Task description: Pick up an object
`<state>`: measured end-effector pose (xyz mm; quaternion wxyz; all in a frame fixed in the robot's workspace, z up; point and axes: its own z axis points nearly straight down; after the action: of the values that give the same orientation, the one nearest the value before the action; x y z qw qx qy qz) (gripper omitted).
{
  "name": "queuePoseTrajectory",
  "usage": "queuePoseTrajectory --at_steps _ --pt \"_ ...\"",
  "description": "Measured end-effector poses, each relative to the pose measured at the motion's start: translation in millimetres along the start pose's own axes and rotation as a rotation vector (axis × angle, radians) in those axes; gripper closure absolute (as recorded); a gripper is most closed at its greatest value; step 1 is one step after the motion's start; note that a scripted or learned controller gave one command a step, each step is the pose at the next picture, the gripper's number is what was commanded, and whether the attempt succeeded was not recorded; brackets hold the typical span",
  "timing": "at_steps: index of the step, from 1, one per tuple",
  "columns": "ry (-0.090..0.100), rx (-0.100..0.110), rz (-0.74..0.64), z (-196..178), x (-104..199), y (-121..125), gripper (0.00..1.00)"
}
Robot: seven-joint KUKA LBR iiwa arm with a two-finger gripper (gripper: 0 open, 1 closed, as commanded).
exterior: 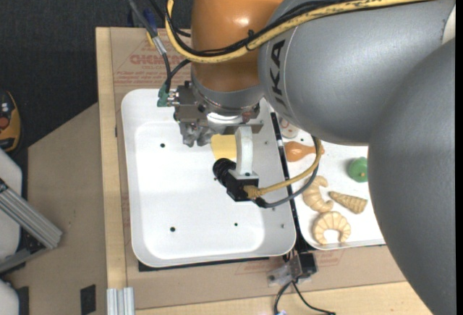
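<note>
My gripper (194, 134) hangs low over the back of the left white bin (166, 227), under the orange band of the wrist. A pale yellow flat piece (224, 145) lies on the bin floor just to the right of the gripper, partly hidden by the wrist. I cannot tell whether the gripper touches it.
The right bin (362, 240) holds an orange piece (296, 152), a green piece (357, 169), a tan cone (349, 201), a croissant-shaped piece (333, 227) and a small beige piece (315, 195). The grey arm covers most of that bin.
</note>
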<state>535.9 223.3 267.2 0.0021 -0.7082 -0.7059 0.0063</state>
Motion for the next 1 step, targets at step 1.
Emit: queuePoseTrajectory --at_steps 1 --pt "0.012 -0.026 -0.004 -124.4 0.5 15.5 1.00"
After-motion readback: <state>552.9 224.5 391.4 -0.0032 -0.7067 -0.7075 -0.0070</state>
